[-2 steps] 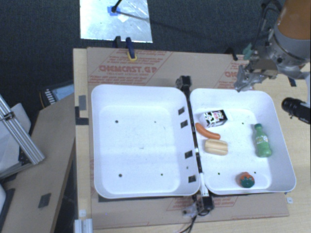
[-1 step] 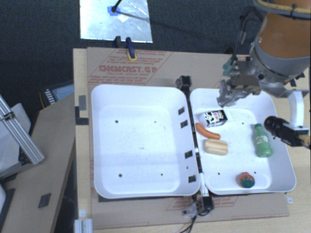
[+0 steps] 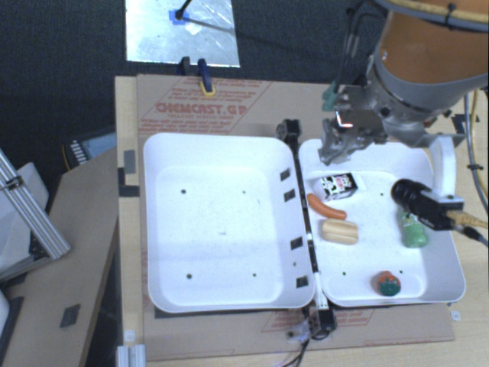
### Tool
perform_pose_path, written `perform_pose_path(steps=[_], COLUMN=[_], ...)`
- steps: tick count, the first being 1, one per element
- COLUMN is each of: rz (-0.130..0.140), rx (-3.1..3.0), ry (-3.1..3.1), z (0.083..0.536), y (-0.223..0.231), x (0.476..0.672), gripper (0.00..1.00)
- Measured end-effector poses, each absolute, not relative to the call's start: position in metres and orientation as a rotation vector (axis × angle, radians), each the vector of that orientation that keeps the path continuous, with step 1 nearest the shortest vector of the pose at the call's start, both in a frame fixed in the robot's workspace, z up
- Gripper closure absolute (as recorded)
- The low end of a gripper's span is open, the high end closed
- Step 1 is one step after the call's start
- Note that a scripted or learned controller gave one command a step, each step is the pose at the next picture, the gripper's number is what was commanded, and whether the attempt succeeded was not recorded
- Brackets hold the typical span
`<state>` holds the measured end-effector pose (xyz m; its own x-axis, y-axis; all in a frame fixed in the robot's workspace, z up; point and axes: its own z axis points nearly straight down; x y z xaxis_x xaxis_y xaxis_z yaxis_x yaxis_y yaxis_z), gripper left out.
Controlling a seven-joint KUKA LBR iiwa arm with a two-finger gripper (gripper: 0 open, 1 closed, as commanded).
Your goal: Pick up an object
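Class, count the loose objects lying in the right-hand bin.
5: black-and-white carton near the back, sausage, bun, green item at right, red-and-green ball in front. The arm may hide more.

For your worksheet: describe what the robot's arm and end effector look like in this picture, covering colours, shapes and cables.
The arm is a thick rounded body with a broad orange band, grey metal below it. Dark cables loop across its top. The end effector is a grey metallic block, with a small teal part on its left side.

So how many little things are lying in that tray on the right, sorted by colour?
Black and white: 1, the small carton
Orange-red: 1, the sausage
Tan: 1, the bun
Green: 1, the green object
Red and green: 1, the round toy
Total: 5
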<state>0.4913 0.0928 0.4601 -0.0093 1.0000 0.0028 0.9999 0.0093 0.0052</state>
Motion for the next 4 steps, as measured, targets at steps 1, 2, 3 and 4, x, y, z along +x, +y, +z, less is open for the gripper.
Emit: perform_pose_path(steps=[1,2,3,4], rz=[0.010,0.005,0.005,0.007], rx=[2.217,2.222,2.213,2.214], ry=[2.217,2.218,2.229,2.226], z=[0.507,0.503,0.514,0.536], y=[0.091,0.067,0.100,0.113], x=[0.554,0.490,0.486,0.487], gripper=[1.00,1.00,1.00,1.00])
